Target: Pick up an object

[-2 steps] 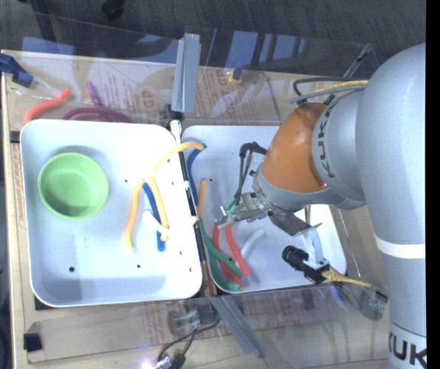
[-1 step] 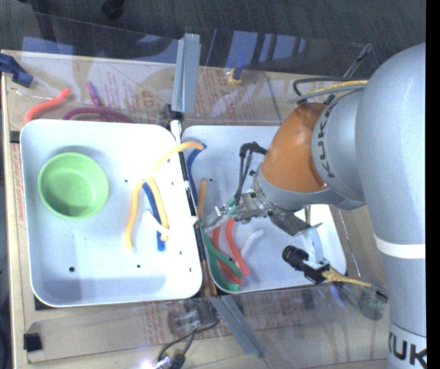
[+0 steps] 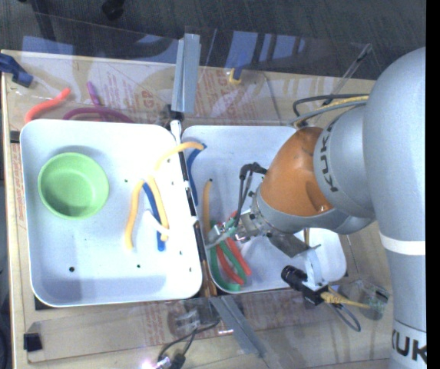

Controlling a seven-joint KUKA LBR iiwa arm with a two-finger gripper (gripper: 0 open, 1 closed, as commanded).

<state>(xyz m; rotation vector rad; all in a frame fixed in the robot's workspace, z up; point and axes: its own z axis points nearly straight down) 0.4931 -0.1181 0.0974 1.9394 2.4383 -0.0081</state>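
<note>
**Arm low over the right bin's near-left corner**

The jaws (image 3: 231, 233) sit just above a tangle of red and green flexible strips (image 3: 231, 264); whether they are released or clenched I cannot tell, since the orange-banded wrist (image 3: 296, 183) crowds that spot. The strips lie bunched against the right white bin's (image 3: 220, 141) left wall. To grasp well, I judge the arm should descend squarely over the middle of the bundle, close fully, then lift straight, clear of the wall. In the left white bin (image 3: 89, 283) rest a green plastic bowl (image 3: 72, 184) and yellow and blue strips (image 3: 147, 206).
</note>
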